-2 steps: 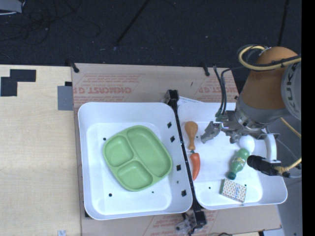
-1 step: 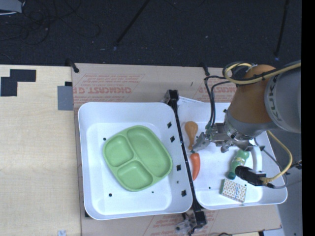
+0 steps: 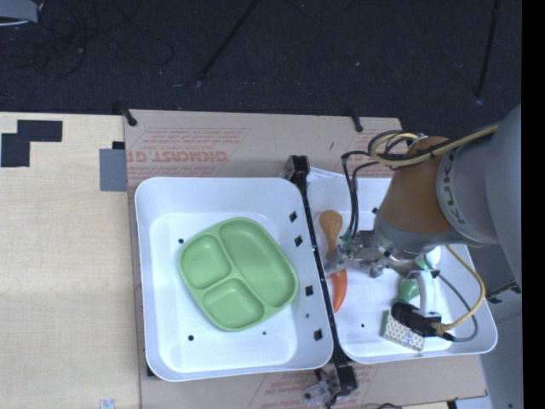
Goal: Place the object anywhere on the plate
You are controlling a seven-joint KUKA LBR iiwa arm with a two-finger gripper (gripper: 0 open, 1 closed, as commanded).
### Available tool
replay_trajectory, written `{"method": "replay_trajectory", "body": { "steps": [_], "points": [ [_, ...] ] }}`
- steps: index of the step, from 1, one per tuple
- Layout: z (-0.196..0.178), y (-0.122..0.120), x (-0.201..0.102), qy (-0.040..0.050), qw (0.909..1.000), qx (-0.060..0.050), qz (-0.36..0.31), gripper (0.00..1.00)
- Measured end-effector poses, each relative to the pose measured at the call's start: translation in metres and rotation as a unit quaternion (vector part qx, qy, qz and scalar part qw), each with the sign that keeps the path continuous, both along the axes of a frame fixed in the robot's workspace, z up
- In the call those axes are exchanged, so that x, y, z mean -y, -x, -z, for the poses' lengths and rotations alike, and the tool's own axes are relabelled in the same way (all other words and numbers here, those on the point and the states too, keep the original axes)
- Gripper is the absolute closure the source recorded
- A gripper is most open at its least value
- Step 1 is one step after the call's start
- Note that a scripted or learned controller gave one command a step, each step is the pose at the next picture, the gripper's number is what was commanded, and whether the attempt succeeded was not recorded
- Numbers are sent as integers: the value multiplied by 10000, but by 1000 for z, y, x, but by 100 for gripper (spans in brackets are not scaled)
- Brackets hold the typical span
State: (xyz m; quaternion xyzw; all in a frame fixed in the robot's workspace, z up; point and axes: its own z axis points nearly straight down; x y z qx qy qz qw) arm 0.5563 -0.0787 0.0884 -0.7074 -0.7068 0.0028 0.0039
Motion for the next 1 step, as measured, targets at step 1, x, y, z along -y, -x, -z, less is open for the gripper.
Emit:
{"method": "replay_trajectory", "body": {
  "steps": [1],
  "points": [
    [-13,-1,2,-2,10000,9,35,100]
  ]
}}
